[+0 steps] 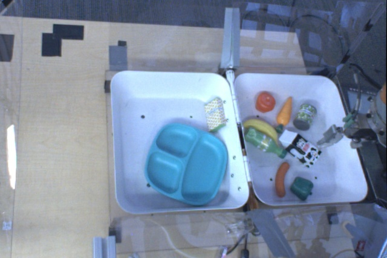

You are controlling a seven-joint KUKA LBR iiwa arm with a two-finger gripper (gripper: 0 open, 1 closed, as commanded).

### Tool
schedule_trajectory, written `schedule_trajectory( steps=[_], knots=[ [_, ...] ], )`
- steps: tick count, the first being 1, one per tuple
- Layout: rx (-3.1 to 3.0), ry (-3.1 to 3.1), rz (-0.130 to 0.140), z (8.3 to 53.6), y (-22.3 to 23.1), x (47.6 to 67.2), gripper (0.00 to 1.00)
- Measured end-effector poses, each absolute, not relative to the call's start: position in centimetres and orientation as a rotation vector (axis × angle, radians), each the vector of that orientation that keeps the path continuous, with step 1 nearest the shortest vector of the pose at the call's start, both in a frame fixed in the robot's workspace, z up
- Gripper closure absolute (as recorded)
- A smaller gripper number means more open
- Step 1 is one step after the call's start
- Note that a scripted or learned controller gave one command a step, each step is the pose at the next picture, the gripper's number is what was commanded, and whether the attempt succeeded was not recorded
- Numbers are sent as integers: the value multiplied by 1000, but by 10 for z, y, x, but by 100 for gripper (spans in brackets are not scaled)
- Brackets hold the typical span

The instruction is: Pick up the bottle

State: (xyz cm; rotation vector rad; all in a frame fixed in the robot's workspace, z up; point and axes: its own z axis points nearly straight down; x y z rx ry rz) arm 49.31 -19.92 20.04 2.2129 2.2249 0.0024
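Task status: not started. The bottle (264,142), green, lies on its side in the right bin (347,190), ungrasped. Near edge: a sausage (281,179) and a green block (302,188). Touching the bottle: a banana (259,127) behind it and a black-and-white carton (304,150) beside it; both crowd the grasp. The tool (331,136) sits at the bin's right side; finger spacing cannot be determined. Farther: a carrot (285,110), a tomato (265,101), a can (305,116).

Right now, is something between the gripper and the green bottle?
Yes. A black-and-white carton lies between the gripper at the right bin's right side and the bottle, close to the bottle's cap end.
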Motion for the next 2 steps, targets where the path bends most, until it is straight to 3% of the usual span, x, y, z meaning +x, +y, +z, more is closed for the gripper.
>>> schedule_trajectory(
  steps=[1, 2],
  knots=[
    [2086, 2347, 2, 149, -113, 548, 0],
    [1846, 2493, 31, 113, -95, 552, 0]
  ],
)
